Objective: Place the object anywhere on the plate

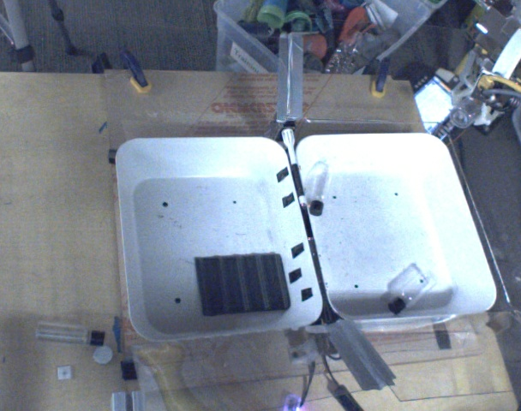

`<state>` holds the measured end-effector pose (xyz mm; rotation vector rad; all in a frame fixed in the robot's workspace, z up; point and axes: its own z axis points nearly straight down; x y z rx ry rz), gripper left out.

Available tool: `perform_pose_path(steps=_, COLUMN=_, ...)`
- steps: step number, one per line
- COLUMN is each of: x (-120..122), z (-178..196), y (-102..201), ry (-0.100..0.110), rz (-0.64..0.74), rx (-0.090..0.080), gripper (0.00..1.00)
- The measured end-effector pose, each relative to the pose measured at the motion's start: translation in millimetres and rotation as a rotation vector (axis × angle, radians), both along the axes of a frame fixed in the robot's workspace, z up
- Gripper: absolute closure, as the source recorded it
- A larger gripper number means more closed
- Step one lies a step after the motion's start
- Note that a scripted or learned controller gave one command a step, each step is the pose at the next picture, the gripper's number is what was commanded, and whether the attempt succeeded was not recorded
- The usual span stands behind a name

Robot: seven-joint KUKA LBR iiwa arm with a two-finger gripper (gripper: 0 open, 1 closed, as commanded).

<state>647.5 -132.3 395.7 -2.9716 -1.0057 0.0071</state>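
A dark ribbed rectangular plate (242, 282) lies flat in the front part of the left bin (158, 169). In the right bin (432, 187) are two small clear objects with black ends. One clear object (315, 185) rests against the bin's left wall beside the divider. The other clear object (407, 283) lies near the front right corner, tilted, black end toward the front.
A metal bar (289, 75) runs back from the divider between the bins. A clear tub of colourful toys (329, 7) stands behind the bench. Clamps (138, 77) hold the back board. Small loose parts (72, 334) lie on the bench at the front left.
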Motion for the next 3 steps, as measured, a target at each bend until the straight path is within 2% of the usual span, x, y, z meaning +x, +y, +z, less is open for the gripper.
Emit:
perform_pose_path(steps=1, x=-8.4, z=39.3, y=-59.0, ry=-0.008, rz=0.356, rx=-0.004, gripper=1.0)
perform_pose_path(steps=2, x=-39.7, z=24.9, y=-52.2, ry=0.0, rz=-0.205, rx=-0.001, gripper=1.0)
perform_pose_path(steps=3, x=-58.8, z=39.0, y=-91.1, ry=-0.005, rz=-0.451, rx=-0.004, gripper=1.0)
